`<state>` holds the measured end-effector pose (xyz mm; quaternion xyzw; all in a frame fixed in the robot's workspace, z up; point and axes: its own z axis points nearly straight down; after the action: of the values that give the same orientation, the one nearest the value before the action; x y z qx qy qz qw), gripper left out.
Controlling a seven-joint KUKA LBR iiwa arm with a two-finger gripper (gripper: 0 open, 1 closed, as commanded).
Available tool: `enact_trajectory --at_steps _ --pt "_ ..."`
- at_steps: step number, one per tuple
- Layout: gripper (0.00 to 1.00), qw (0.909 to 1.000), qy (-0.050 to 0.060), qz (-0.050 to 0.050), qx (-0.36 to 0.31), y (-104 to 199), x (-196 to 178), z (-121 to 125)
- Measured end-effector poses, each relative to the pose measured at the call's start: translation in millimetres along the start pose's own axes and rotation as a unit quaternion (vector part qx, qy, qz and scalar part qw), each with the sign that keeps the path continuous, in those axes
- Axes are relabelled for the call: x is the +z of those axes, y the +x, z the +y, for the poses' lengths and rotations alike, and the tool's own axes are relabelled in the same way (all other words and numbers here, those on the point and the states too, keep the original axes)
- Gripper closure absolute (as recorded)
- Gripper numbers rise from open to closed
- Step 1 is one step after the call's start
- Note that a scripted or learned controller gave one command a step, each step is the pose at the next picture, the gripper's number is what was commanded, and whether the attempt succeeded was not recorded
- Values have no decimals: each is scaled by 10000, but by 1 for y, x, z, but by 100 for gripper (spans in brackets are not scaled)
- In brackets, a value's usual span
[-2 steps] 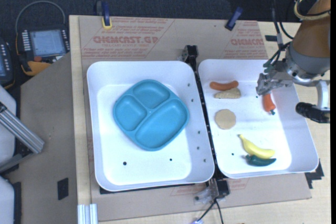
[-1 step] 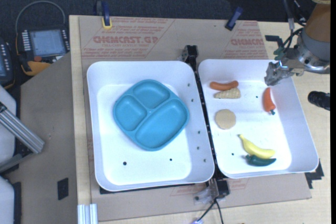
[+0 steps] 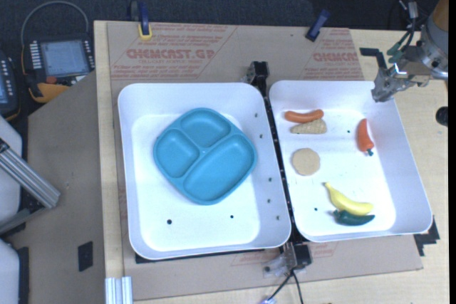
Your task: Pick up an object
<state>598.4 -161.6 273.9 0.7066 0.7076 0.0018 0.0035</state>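
Camera view: the table [image 3: 107, 153] carries two white bins. The left bin [image 3: 135, 174] holds a blue divided plate [image 3: 205, 154]; the right bin [image 3: 399, 181] holds a banana [image 3: 347, 201], round cookie [image 3: 306, 161], sausage [image 3: 304, 115] and carrot [image 3: 364, 136]. The tool [image 3: 383, 90] hovers at the right bin's far corner, gripping nothing (finger spread unclear), so the approach is under way; it must descend next, probably on the carrot.

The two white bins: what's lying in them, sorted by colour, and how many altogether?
Blue: 1, the blue plastic divided plate
Orange-red: 2, the sausage and the carrot
Tan: 2, the round cookie and the flat bread piece
Yellow: 1, the banana
Dark green: 1, a toy vegetable
Total: 7
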Motion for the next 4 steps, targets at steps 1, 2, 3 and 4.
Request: enact_trajectory --at_steps 1,2,3,4 --pt "100 10000 45 21 -15 46 0 -13" --pt "100 10000 56 23 -14 91 21 -30" --pt "100 10000 54 26 -18 141 22 -58" --pt "100 10000 61 25 -23 195 43 -74"
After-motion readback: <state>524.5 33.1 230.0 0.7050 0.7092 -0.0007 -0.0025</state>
